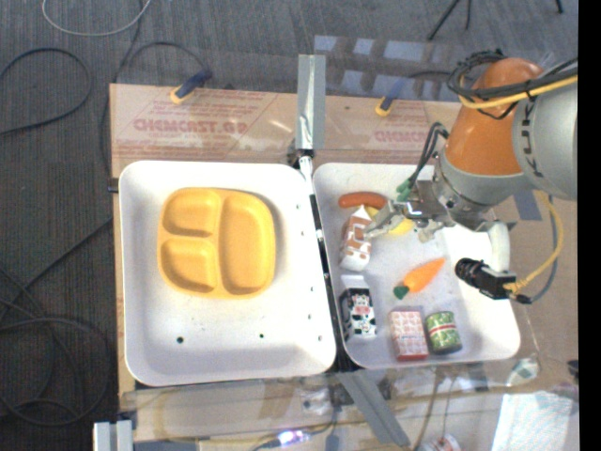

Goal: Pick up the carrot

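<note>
Carrot (422, 276) lay in right bin (488, 332), free of the fingers, gripper (399, 216) hovered near above it by the sausage (362, 199), finger state not discernible, yellow tray (219, 241) in left bin (150, 336)

Divided tray (219, 241) sitting in left bin (141, 346); carrot (420, 278) lying in right bin (488, 341), hand (406, 216) hovering just behind it.

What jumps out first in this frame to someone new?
The yellow divided tray, alone in the left bin. Then the arm's orange band at upper right, with the gripper low over the right bin near a hot dog. The carrot lies untouched mid-bin, among small cartons and a can.
</note>
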You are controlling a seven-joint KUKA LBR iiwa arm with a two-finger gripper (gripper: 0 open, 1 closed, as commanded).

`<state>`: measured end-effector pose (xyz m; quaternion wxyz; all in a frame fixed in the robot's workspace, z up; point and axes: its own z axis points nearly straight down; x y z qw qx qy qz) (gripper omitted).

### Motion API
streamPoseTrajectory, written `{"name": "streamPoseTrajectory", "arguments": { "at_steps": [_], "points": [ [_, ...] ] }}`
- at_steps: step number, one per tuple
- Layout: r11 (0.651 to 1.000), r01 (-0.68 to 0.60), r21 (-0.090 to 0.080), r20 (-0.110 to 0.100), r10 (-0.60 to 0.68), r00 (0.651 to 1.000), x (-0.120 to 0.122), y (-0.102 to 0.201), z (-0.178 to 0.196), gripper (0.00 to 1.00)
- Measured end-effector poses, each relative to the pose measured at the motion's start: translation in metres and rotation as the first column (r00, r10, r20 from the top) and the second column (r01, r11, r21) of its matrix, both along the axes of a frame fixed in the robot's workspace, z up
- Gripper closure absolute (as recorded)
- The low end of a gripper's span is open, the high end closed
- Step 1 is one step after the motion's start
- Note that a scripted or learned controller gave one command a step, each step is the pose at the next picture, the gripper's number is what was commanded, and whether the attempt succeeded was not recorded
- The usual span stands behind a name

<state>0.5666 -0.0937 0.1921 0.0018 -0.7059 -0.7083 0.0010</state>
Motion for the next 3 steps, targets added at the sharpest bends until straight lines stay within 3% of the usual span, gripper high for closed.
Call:
{"name": "streamPoseTrajectory", "arguments": {
  "at_steps": [1,2,3],
  "points": [
    [0.995,-0.096,-0.005,0.012,0.096,0.995,-0.030,-0.080,-0.103,0.00],
    [0.995,-0.097,-0.004,0.015,0.097,0.995,-0.029,-0.079,-0.093,1.00],
    [0.999,0.051,-0.002,0.001,-0.051,0.999,-0.057,-0.027,0.041,1.00]
  ]
}}
